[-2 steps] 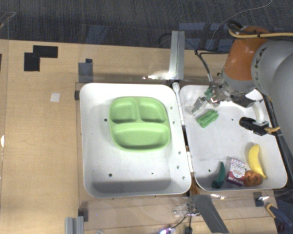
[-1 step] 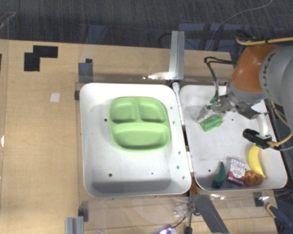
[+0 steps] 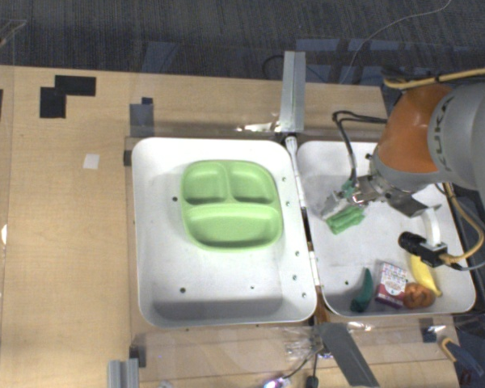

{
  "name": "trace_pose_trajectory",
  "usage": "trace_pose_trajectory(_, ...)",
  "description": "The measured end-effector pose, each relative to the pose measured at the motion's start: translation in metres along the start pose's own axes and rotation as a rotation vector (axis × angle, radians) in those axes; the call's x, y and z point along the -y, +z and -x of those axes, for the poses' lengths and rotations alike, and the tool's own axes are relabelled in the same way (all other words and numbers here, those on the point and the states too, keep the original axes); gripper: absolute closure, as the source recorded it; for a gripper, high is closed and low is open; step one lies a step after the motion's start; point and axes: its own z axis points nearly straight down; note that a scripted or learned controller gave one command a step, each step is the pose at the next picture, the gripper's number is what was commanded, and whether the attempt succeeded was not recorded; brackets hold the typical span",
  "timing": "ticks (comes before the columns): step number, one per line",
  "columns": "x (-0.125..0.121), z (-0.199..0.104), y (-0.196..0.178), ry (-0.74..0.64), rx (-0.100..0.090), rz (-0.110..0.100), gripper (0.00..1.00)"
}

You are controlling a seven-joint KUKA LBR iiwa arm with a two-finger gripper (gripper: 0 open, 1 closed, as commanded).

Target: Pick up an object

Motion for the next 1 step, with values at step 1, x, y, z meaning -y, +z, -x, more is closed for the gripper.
trace_pose_trajectory(1, 0.0346, 0.0078, -0.0610, 0.244, -0.004, -0.015, 0.00)
